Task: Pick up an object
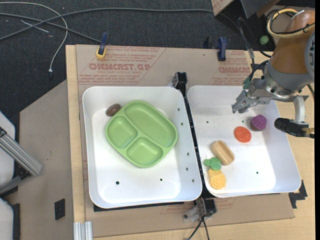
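The gripper hangs over the far part of the right bin, its fingers slightly apart with nothing between them. Just right of it and nearer the camera lies a purple piece, then an orange-red round piece. Nearer still sit a tan bread roll, a green sprig and a yellow piece. Well to its left, the left bin holds a green divided plate and a small brown piece

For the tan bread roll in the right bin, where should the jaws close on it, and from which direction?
Probably straight down, closing across the narrow middle of the bread roll. It lies flat and elongated, slanting from upper left to lower right, so its long sides give the shortest span. The green toy sits close to its lower end, so avoid that end.
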{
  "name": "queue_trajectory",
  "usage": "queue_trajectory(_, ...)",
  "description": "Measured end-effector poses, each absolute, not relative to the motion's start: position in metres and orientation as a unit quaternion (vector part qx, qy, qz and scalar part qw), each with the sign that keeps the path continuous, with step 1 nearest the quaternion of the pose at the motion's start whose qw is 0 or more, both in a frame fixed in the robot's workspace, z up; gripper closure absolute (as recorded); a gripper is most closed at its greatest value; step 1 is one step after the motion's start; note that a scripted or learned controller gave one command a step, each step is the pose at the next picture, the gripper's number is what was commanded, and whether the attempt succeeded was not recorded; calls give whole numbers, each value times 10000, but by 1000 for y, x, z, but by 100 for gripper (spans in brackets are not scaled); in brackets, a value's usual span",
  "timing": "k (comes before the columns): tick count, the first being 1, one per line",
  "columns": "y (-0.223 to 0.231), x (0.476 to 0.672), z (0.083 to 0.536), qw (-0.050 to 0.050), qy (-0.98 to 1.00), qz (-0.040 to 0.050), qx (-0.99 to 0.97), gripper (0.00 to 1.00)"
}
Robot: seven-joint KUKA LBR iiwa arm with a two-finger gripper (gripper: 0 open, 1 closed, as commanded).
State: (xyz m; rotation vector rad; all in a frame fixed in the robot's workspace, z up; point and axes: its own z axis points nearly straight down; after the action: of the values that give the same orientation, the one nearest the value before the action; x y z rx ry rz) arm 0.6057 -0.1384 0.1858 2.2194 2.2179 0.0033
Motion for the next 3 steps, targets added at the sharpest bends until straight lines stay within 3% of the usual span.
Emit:
queue_trajectory(2, -139, 613, 268, 23, 7075, 14, 7067, 100)
queue_trajectory(3, -93, 622, 267, 4, 7091, 11, 7052, 100)
